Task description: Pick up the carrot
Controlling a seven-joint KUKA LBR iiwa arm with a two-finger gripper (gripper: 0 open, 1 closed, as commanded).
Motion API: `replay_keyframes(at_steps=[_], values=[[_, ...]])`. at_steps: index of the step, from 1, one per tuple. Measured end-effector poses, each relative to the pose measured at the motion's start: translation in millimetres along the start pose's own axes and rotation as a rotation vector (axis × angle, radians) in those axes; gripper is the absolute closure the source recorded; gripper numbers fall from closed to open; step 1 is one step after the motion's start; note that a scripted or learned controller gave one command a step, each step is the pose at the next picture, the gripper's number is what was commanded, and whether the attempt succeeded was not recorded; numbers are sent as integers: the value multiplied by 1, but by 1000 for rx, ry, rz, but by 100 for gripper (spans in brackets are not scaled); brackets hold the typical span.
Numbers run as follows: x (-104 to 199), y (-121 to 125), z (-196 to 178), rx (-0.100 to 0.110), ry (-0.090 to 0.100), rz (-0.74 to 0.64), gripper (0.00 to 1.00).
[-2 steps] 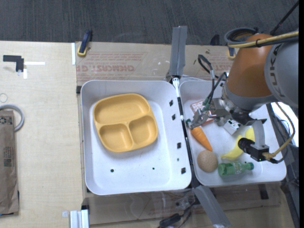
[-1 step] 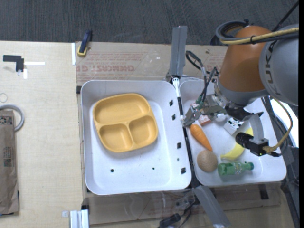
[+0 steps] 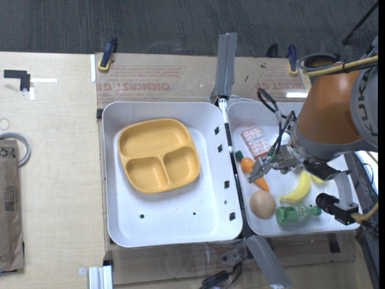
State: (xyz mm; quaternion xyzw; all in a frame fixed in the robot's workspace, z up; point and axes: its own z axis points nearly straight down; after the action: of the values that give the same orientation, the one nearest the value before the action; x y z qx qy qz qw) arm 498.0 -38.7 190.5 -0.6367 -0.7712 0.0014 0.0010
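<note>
Carrot (image 3: 253, 172) sits in the right bin (image 3: 343, 224), close to its left wall, about mid-length. Orange, tapered, smooth; I see a rounded stub at the upper end w/ a bit of green, and a pointed bit lower down near the potato. Middle part is covered by the gripper (image 3: 260, 170), which is right on top of it. Gripper's dark metal fingers point down-left at the carrot, but I can't tell if they're apart or closed, or whether the carrot is actually between them.

Just below the carrot, a round tan potato (image 3: 262, 204) w/ a dull skin, near the bin's front-left corner. Next to it on the right, a green plastic bottle (image 3: 297, 213) lying on its side along the front edge. Above that, a curved yellow banana (image 3: 298, 188), glossy. Toward the back-left of the bin, a small flat packet (image 3: 254, 140) w/ red-and-white print.

Arm (image 3: 328, 110) comes in from the right, big orange band, grey casing, cables looped round the wrist.

Left bin (image 3: 114, 221), white, shallow, rounded corners, holds a yellow plastic tray (image 3: 159, 154) w/ three compartments, lying toward the back-left. Both bins rest on a pale wood-look bench (image 3: 48, 161).
</note>
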Motion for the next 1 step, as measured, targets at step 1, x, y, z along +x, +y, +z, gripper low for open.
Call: replay_keyframes(at_steps=[1], values=[[0,0,0,0,0,0,0]])
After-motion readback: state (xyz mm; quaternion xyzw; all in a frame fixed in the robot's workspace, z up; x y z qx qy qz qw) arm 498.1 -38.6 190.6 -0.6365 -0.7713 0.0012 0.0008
